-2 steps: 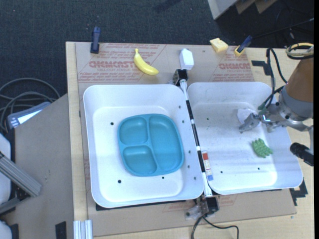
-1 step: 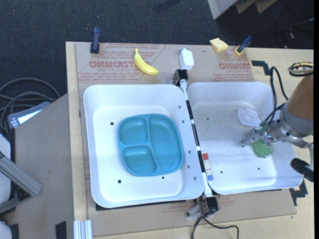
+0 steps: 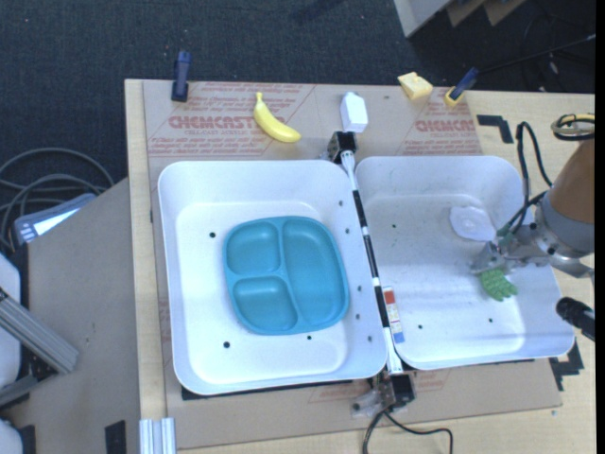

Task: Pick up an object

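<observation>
Two white bins sit side by side on the tabletop [image 3: 151,367]. The left bin [image 3: 189,253] holds a blue divided plate [image 3: 284,274], three compartments, lying flat near the middle and turned slightly. The right bin [image 3: 425,329] holds a small green object [image 3: 498,285] toward its right side, and a pale translucent round piece [image 3: 470,222] up and left of it, a little apart from it.

The arm comes in from the right – the gripper [image 3: 498,258] is low inside the right bin, directly above the green object and touching or nearly touching its top edge. Fingers: cannot tell if spread or pressed together, the tips are blurred and bunched against the green thing. Cannot tell whether the green object is between them; it looks to be lying on the bin floor. A black cable [image 3: 523,159] loops above the wrist.

Outside the bins, on the cardboard at the far edge: a yellow banana [image 3: 274,121] above the left bin, a white block [image 3: 354,112] near the seam between the bins, a yellow wedge-shaped piece [image 3: 414,86] and a blue clip [image 3: 461,85] further right. Another blue clip [image 3: 181,76] stands at the far left corner. A black rod [image 3: 364,244] runs along the seam between the bins.
</observation>
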### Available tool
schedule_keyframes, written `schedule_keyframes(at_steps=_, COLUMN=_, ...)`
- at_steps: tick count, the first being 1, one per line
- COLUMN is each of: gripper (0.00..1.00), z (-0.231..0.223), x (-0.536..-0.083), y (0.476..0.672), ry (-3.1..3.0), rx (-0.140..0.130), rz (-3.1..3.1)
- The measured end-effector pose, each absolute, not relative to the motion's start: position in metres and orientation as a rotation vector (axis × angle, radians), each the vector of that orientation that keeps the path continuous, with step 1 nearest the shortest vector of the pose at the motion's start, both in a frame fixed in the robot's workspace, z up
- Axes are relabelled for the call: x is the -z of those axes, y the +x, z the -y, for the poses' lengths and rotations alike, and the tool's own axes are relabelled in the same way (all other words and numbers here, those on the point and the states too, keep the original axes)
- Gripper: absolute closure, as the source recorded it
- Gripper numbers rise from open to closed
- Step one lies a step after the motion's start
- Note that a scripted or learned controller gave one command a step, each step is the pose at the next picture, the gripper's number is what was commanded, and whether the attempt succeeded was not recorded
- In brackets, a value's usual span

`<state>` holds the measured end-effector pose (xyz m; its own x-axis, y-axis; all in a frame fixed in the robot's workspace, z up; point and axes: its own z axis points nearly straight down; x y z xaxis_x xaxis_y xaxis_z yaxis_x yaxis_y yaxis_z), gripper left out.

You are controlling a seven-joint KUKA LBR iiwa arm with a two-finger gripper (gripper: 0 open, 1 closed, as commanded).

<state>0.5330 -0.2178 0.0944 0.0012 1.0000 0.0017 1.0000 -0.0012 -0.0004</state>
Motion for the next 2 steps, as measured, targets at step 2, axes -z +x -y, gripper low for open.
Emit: schedule_keyframes(at_steps=2, gripper=1.0, z=0.061, x=-0.185, y=0.554, ry=-2.22, rx=0.002, rz=2.223)
